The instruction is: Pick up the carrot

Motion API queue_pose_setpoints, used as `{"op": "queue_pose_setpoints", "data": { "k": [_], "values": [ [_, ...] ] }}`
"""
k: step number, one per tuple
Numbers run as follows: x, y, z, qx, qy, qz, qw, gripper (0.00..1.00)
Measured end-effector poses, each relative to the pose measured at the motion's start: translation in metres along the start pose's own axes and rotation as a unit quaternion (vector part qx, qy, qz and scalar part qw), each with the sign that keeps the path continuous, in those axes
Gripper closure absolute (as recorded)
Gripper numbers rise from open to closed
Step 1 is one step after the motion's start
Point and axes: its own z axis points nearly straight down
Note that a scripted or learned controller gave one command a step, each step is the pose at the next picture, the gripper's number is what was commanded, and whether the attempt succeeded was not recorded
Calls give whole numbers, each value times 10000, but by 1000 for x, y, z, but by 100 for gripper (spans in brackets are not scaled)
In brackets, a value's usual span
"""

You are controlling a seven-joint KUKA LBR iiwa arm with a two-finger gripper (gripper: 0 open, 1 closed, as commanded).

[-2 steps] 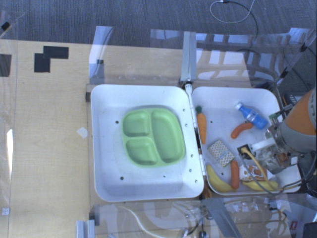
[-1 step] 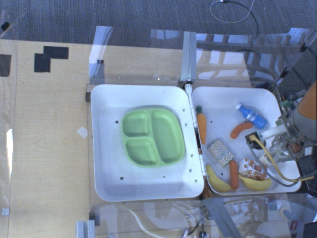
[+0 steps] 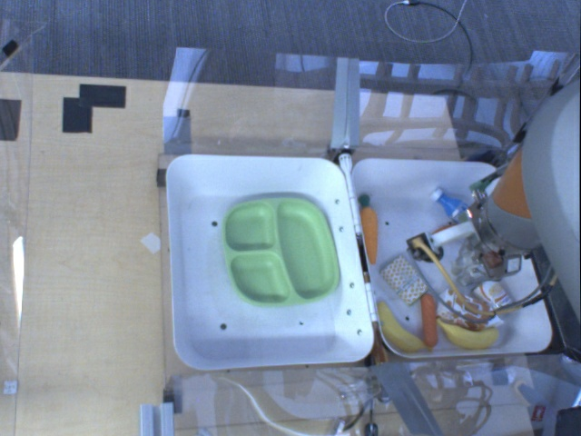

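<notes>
Camera view, fingers [image 3: 479,263] blurred, carrot [image 3: 369,232] apart

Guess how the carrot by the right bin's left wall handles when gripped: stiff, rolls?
The carrot looks like a rigid, smooth toy, so probably stiff and slippery. Its rounded, tapered body may roll. Lying close along the right bin's left wall, it likely leaves little finger room.

Arm [image 3: 556,166] cut off at right edge; claw [image 3: 481,266] blurred, grip state unclear
</notes>
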Motion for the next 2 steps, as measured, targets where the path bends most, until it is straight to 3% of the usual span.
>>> {"op": "queue_pose_setpoints", "data": {
  "k": [1,2],
  "values": [
    [68,57,3,5,-36,-15,10000,100],
    [44,-48,0,28,-4,-5,10000,100]
  ]
}}
